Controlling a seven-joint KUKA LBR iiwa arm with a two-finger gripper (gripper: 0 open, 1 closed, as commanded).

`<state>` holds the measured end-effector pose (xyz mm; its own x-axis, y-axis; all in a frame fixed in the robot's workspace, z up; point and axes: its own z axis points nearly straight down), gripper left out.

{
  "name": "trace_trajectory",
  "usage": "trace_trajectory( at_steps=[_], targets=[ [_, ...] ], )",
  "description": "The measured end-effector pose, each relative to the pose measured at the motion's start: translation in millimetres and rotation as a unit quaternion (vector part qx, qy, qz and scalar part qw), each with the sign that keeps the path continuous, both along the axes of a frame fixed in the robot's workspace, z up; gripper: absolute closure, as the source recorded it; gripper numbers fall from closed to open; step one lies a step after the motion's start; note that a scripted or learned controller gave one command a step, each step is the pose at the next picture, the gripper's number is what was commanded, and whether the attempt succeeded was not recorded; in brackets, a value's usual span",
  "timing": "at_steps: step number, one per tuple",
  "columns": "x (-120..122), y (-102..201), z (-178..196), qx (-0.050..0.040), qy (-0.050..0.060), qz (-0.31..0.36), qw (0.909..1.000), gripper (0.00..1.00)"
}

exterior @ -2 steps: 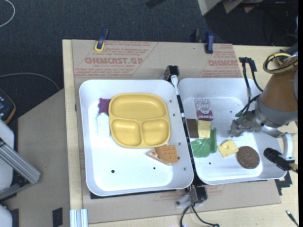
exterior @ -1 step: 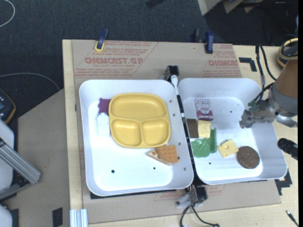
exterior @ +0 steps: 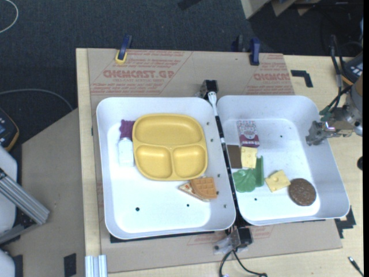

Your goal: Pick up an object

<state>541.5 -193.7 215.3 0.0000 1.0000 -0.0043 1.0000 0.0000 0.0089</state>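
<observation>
Round brown cookie (exterior: 302, 191), flat, speckled, right bin (exterior: 323, 209)

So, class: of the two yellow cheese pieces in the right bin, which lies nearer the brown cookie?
The cheese wedge, lying just left of the cookie. The flat cheese slice sits farther off, above the green piece.

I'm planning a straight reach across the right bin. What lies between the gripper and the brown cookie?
In the camera view, just bare white bin floor lies between the gripper and the cookie.
</observation>
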Motion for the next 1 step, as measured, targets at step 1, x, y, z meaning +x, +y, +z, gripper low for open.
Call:
trace_trajectory(
  at_steps=[1],
  targets=[
    [0.8, -0.5, 10.5, 0.0009, 0.002, 0.000, 1.0000, 1.00]
  ],
)
